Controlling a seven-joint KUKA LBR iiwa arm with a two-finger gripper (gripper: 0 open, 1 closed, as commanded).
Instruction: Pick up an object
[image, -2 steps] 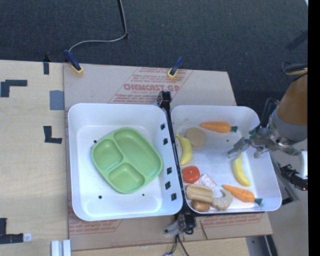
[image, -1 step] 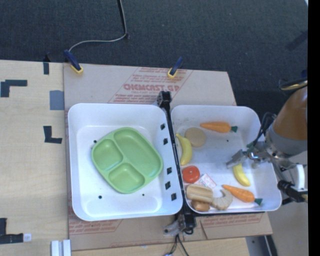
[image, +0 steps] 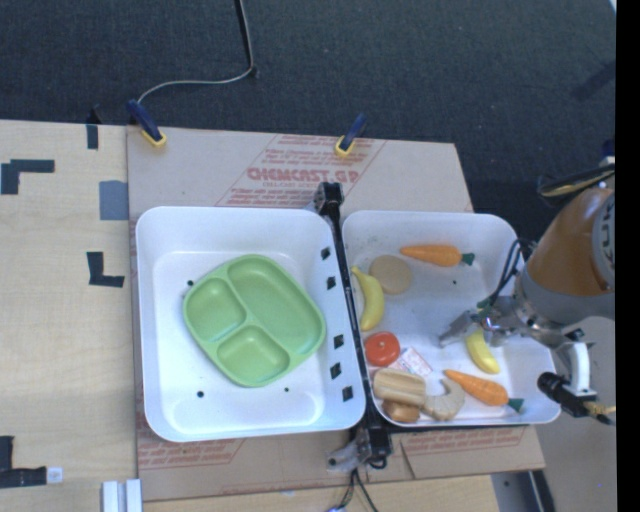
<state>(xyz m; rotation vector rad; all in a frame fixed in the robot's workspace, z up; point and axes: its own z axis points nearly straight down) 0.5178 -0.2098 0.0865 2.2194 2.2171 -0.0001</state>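
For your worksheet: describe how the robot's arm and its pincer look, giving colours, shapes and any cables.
The arm is a rounded, bulky body with an orange band above a grey wrist section. Thin dark cables loop beside it. The pincer is slim grey metal, and a black and white fitting sits lower on the wrist.

One fixed camera looks down at a slant from above the bench (image: 60, 300), both bins (image: 160, 330) central, arm (image: 575, 250) at three o'clock.

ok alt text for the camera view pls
A robot gripper reaches from the right into the right bin, beside a small banana, among two carrots, a larger banana, a tomato and bread. The left bin holds a green divided plate.
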